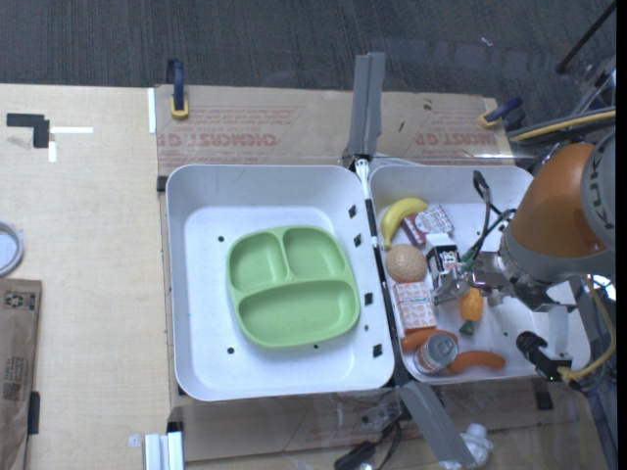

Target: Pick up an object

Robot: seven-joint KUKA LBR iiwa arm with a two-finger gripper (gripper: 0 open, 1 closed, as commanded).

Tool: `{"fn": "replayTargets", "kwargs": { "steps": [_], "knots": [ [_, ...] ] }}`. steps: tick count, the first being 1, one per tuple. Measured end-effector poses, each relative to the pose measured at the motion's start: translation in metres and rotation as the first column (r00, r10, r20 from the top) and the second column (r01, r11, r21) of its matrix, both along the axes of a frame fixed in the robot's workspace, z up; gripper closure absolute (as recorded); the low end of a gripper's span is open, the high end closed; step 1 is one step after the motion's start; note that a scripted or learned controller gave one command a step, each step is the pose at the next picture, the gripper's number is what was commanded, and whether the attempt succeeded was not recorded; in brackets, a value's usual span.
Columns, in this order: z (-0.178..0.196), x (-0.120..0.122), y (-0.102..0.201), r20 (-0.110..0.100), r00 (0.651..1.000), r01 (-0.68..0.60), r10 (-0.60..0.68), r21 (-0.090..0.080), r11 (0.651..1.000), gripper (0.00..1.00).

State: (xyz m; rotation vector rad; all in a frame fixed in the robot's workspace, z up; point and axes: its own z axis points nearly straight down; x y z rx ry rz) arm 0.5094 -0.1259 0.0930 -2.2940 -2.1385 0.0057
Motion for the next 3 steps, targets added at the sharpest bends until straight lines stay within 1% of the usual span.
{"fn": "replayTargets", "kwargs": {
  "steps": [1,2,3],
  "knots": [
    [0.006,0.0,-0.001,-0.005,1.0,0.003,-0.003,0.0,1.0,1.0],
    [0.154,-0.016,0.046,0.001,1.0,0.003,-0.003,-0.003,1.0,1.0],
    [0.127,0.007,0.07,-0.001,0.995,-0.098,0.098,-0.002,0.995,1.0]
  ]
}}
